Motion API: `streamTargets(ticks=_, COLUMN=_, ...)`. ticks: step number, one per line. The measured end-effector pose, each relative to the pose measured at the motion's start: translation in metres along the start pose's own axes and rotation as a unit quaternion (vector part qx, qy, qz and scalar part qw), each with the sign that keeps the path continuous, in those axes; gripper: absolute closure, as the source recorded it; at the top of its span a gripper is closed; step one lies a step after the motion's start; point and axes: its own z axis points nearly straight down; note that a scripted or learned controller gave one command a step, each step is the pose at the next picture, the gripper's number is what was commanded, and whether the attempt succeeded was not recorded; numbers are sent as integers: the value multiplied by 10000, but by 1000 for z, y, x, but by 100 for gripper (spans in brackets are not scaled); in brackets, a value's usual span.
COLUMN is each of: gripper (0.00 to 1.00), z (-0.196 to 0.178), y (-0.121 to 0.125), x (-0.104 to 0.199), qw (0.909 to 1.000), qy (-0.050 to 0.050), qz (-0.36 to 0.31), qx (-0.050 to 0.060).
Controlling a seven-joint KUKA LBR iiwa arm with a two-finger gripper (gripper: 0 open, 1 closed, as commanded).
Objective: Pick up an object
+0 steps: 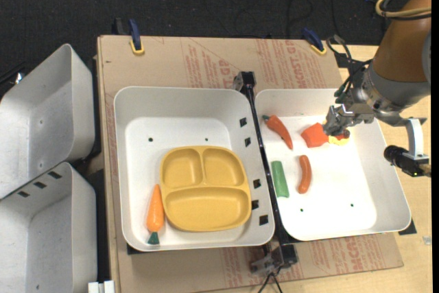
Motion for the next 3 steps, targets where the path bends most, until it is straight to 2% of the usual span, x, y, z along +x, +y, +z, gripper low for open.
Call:
streamTargets(ticks=2, gripper=100, z=-7, y=-14, x=116, qw=10000, qy=4, qz=-2, qx=21)
streamTargets(ticks=3, gripper=100, z=-17, y=-11, x=172, qw=10000, qy=2, qz=-5, qx=11)
